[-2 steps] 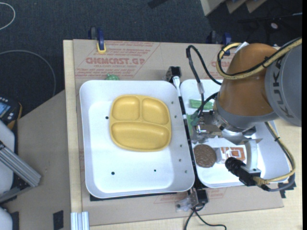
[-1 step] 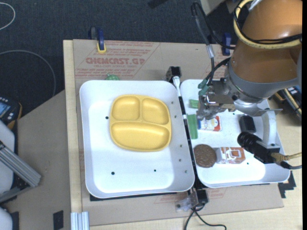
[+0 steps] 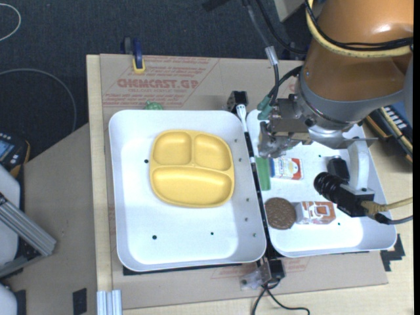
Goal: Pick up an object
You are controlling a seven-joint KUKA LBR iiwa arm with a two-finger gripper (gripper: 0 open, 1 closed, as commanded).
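Note:
My gripper (image 3: 270,147) hangs low over the far left part of the right bin (image 3: 367,238), under the grey and orange arm. Just below it a green stick-shaped thing (image 3: 263,174) lies along the bin's left wall. Beside that, to the right, lies a small white carton with red and blue print (image 3: 287,168). A brown round disc (image 3: 280,213) rests near the bin's front left, and a white and orange packet (image 3: 317,211) lies right of it. I see nothing held by the gripper.
A yellow divided plate (image 3: 192,168) sits in the far half of the left bin (image 3: 177,241). The two bins meet at a black seam. A blue and yellow clamp (image 3: 137,54) stands at the board's far edge.

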